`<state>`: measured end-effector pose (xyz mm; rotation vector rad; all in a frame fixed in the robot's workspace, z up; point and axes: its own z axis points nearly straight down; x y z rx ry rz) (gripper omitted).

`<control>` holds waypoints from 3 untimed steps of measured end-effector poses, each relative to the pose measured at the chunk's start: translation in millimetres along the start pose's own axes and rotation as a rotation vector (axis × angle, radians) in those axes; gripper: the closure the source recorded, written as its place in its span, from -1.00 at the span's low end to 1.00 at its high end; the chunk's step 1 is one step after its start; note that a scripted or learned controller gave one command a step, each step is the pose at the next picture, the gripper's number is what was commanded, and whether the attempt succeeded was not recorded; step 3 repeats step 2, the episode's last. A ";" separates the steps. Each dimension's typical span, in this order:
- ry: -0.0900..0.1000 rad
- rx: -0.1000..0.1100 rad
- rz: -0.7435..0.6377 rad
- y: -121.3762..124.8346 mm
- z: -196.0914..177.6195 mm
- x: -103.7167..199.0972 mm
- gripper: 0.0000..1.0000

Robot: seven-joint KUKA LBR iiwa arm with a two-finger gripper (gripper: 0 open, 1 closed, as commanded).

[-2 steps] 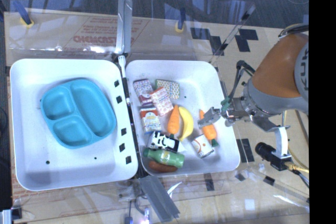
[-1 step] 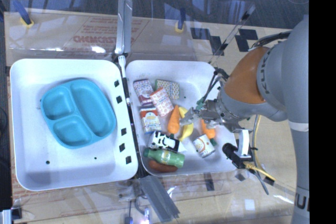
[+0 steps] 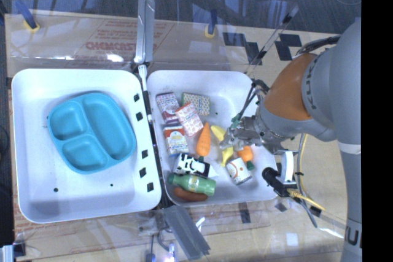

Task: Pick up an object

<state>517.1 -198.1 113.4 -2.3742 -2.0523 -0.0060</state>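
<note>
While gripper (image 3: 238,134) hangs low in right bin (image 3: 184,78), I cannot tell its state. Nearest target: small can (image 3: 239,172) just below it, rigid, light, slick; I'd take it across sides.

The grey arm (image 3: 344,89) enters from the right edge of the camera view, its upper link running down that side. The orange band (image 3: 293,92) sits above the wrist, which bends leftward and downward at a slant. At its end, the gripper (image 3: 238,132) points down and to the left; the state of its 2 fingers cannot be made out.
</note>
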 end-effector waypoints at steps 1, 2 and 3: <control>-0.005 0.007 0.120 40.1 -33.2 21.2 1.00; -0.005 0.004 -0.086 42.0 -116.1 62.2 1.00; -0.005 0.004 -0.086 42.0 -116.1 62.2 1.00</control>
